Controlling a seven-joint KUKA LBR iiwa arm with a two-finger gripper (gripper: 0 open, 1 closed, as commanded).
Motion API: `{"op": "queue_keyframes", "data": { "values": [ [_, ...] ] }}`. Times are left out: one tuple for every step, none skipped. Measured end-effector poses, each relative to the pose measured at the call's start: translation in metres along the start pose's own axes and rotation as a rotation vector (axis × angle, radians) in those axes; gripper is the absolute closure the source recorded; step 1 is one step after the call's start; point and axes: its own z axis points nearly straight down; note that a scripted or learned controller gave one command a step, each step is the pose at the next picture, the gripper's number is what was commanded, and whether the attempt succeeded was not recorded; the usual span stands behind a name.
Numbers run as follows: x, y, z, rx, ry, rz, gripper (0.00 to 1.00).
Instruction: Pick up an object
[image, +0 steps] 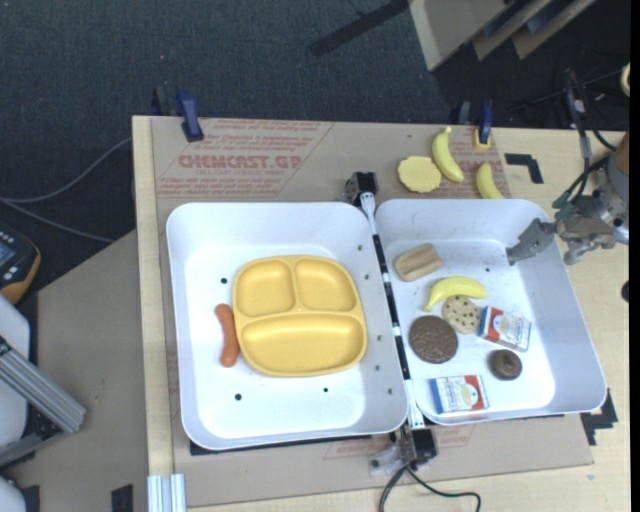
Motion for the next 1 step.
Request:
{"op": "queue_keyframes", "data": {
  "values": [
    [0.0722,0.0058,0.0666,0.008,0.006,-0.007,0.00]
  ]
}}
